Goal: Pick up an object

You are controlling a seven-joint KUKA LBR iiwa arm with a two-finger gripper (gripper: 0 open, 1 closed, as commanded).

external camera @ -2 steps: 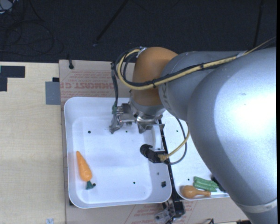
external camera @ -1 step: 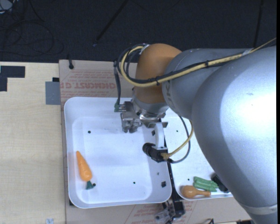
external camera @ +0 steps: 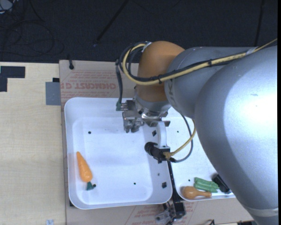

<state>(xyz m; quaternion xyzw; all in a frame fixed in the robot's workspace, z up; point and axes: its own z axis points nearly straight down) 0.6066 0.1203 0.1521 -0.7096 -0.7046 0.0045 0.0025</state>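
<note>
An orange toy carrot (external camera: 84, 167) with a small green top lies near the front left wall of the left bin (external camera: 111, 197). My gripper (external camera: 133, 125) hangs over the back right part of that bin, far from the carrot, with bare white floor beneath it. A green pod-like toy (external camera: 206, 185), an orange pear-shaped toy (external camera: 195, 192) and a black object (external camera: 221, 183) lie at the front of the right bin (external camera: 181, 125), partly under the arm.
The big grey arm covers most of the right bin. A black cable and fitting (external camera: 155, 151) hang along the wall between the two bins. Wooden bench top (external camera: 23, 139) stretches out to the left.
</note>
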